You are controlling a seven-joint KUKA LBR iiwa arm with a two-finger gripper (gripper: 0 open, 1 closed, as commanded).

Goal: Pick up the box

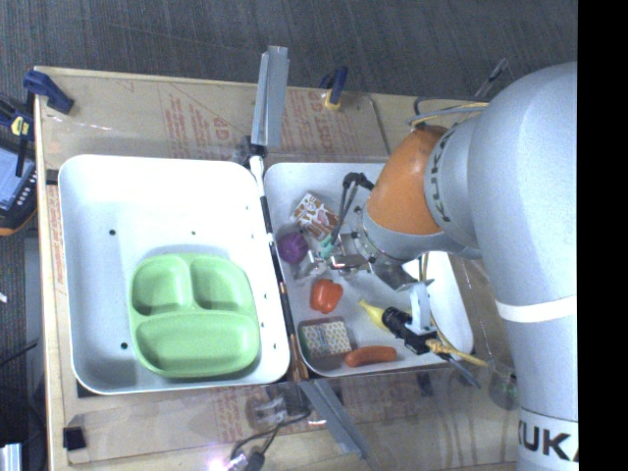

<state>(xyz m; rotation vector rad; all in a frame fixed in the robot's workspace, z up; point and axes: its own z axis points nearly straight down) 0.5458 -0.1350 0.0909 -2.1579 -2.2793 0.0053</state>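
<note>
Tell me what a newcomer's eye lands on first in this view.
The big grey arm with its orange band fills the right side, reaching over the right bin. Next comes the green divided tray, lying alone in the left bin. Small items crowd the right bin: a patterned box, a purple piece, a red one.

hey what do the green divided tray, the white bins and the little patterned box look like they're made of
Green tray: apparently moulded plastic, matte, with soft rounded compartments. White bins: probably thin formed plastic, smooth and slightly glossy, with rounded rims. Patterned box: likely printed cardboard, judging by its flat faces and printed pattern, though it is too small to be sure.
</note>
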